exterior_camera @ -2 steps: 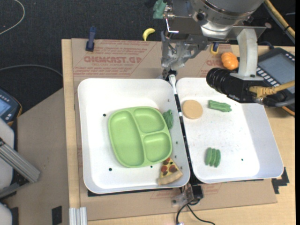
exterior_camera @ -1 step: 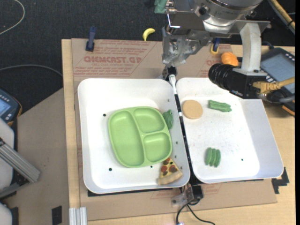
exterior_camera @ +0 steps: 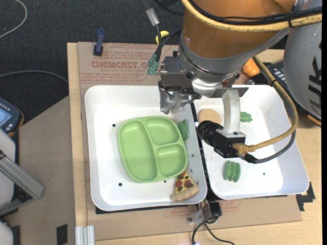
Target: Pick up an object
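Note:
My gripper (exterior_camera: 172, 105) hangs over the far right corner of the left bin (exterior_camera: 97, 137), just above the top right edge of a green divided plate (exterior_camera: 152, 148). A small dark green toy piece (exterior_camera: 183, 129) lies between the plate and the bin's right wall, just below the gripper. A toy pizza slice (exterior_camera: 184, 186) rests in the near right corner of the left bin. The right bin (exterior_camera: 286, 177) holds a green pod-like piece (exterior_camera: 231, 171), a smaller green piece (exterior_camera: 246, 117) and a tan round piece (exterior_camera: 208, 115) partly hidden by the arm.
The arm's big orange and grey body (exterior_camera: 235, 24) covers the far side of both bins. A black fitting with a yellow cable (exterior_camera: 225, 143) hangs over the right bin's left side. An orange thing (exterior_camera: 250, 68) lies behind the right bin.

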Motion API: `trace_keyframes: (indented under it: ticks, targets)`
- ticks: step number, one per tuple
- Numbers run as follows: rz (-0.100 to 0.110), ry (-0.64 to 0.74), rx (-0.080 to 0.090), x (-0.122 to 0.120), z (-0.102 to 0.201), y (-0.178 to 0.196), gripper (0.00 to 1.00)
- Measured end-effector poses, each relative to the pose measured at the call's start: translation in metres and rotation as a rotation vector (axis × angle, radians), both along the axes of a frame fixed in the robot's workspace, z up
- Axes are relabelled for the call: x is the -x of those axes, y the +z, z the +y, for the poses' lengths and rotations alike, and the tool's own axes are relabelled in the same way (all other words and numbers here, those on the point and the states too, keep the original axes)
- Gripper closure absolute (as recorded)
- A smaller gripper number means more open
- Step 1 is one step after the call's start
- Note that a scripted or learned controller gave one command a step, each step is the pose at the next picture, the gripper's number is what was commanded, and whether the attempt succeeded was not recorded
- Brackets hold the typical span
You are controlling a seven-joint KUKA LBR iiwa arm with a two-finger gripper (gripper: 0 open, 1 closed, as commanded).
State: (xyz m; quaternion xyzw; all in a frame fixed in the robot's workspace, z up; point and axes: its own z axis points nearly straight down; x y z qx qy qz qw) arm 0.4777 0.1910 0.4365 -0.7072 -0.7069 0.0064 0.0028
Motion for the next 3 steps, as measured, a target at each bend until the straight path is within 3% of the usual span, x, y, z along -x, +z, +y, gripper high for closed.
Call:
trace_keyframes:
  ticks: [1, 3]
  targets:
    - [-0.023, 0.005, -0.011, -0.001, 0.035, 0.094, 1.00]
    - [-0.019, 0.004, -0.008, -0.002, 0.035, 0.110, 1.00]
